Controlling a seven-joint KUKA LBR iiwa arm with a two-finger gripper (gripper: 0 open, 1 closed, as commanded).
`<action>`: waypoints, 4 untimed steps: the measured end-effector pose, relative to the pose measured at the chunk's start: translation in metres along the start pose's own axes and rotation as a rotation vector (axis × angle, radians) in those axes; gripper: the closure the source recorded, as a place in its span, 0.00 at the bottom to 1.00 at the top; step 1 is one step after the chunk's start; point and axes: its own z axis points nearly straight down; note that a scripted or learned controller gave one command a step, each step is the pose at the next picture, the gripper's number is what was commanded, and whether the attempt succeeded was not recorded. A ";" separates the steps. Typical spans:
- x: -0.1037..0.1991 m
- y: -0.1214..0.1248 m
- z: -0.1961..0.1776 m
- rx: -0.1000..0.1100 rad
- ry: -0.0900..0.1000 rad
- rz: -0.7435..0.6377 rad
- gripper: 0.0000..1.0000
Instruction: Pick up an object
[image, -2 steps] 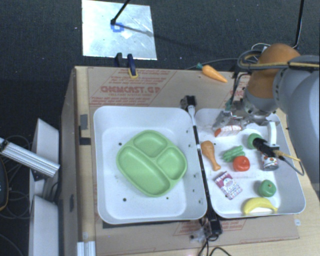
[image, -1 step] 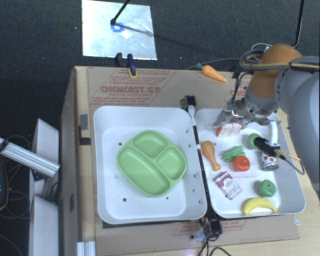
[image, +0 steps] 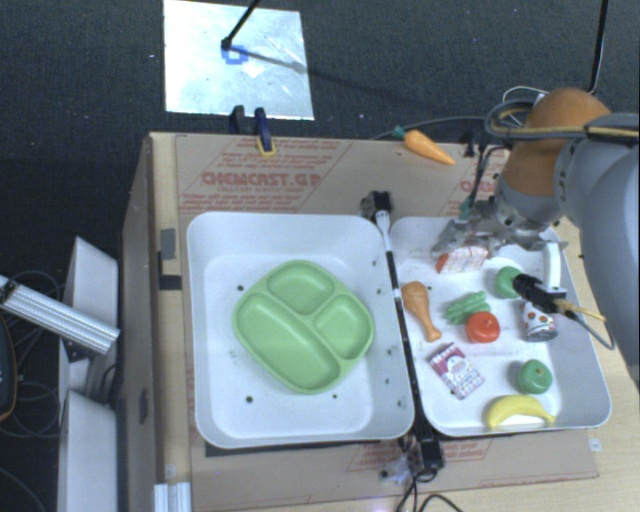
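gripper (image: 462, 238) fingers' state unclear, red-white packet (image: 463, 260) just below them: center over it, drop straight, then close.

I work in a robotics lab, not a kitchen. My bench (image: 300, 165) is topped with a brown sheet printed in red and stands on dark carpet (image: 80, 90), with loose cables (image: 470, 125) trailing past its far edge. The food in my bins is toy plastic (a banana (image: 520, 409), a tomato (image: 483, 327), a drumstick (image: 421, 306)), and clamps (image: 251, 124) grip the far edge.
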 end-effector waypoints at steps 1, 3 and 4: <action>-0.006 0.000 0.000 0.000 0.000 0.000 0.00; -0.015 0.002 -0.012 -0.005 -0.002 -0.002 1.00; 0.058 -0.040 -0.113 0.011 -0.001 -0.002 1.00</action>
